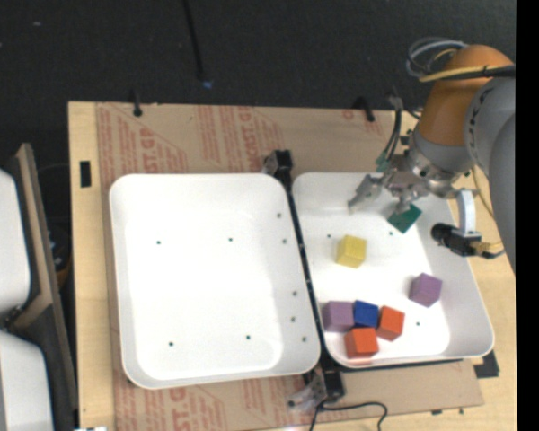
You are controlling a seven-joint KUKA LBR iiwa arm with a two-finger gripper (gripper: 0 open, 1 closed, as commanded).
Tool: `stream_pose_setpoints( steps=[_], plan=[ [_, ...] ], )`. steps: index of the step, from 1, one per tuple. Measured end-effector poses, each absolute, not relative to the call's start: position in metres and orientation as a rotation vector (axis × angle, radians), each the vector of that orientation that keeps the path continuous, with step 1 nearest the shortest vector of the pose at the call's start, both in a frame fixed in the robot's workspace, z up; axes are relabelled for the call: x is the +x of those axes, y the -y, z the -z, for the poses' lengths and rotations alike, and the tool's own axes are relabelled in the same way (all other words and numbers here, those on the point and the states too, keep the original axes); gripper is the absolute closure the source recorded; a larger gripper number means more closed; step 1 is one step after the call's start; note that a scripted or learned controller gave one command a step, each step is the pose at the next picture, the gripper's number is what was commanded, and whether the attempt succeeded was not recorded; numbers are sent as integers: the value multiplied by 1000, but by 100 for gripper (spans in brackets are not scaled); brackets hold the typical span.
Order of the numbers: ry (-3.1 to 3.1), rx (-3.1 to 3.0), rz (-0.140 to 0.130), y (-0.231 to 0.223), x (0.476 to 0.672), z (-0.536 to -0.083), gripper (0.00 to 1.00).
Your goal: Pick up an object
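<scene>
The gripper [384, 196] hung over the far part of the right bin [467, 317], and a small green block [404, 215] showed just beside and under it. Whether the claw was clenched on that block or released could not be told from this slanted view.

Taking the yellow cube [350, 250] as the landmark: the green block lay beyond it and to its right, close to the claw. A lone purple cube [425, 288] sat nearer the camera and to the right of it. Nearer still, a tight cluster held a second purple cube [340, 314], a blue cube [366, 313] and two orange cubes [391, 321], all touching or nearly so. The left bin [126, 241] lay well to its left.

The blocks looked small, rigid and light, with flat faces, probably smooth. A hold across two opposite flat sides should serve. The yellow cube and the lone purple one stood apart from neighbours, so they seemed the easier picks; the clustered ones left little room for the claw.
</scene>
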State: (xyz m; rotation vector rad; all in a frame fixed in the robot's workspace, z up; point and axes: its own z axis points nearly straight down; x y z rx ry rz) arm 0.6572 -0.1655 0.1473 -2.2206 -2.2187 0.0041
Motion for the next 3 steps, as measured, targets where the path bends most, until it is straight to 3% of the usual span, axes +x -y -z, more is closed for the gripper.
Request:
stream_pose_setpoints(
  steps=[1, 2, 3],
  plan=[
    [2223, -2223, 3, 166, 658, -117, 0],
    [2222, -2223, 2, 166, 658, -126, 100],
    [2224, -2226, 5, 166, 657, -190, 100]
  ],
)
